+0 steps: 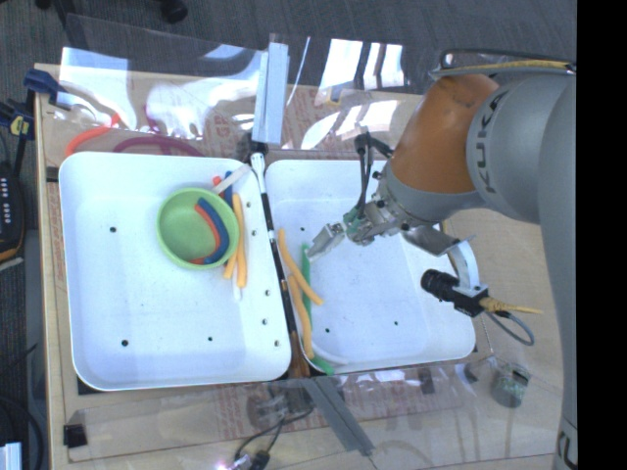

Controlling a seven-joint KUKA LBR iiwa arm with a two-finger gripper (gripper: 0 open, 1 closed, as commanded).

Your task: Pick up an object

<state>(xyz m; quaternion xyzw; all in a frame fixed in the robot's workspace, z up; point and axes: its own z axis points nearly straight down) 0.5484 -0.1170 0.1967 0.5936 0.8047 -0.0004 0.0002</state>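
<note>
My gripper (322, 240) hangs over the upper left part of the right bin (402, 326), pointing left toward the divider. Just left of and below it, thin orange sticks (297, 280) and a green stick (308, 292) lie along that bin's left wall. Nothing shows in the gripper. In the left bin (98, 292) a green bowl (186, 227) holds blue and red curved pieces (213, 225). More orange sticks (236, 245) lie beside the bowl's right rim.
The grey arm with its orange band (446, 140) covers the right bin's back right corner. A black fitting with a cable (449, 289) hangs over that bin's right side. A red cable loop (147, 146) and clear plastic lie behind the left bin.
</note>
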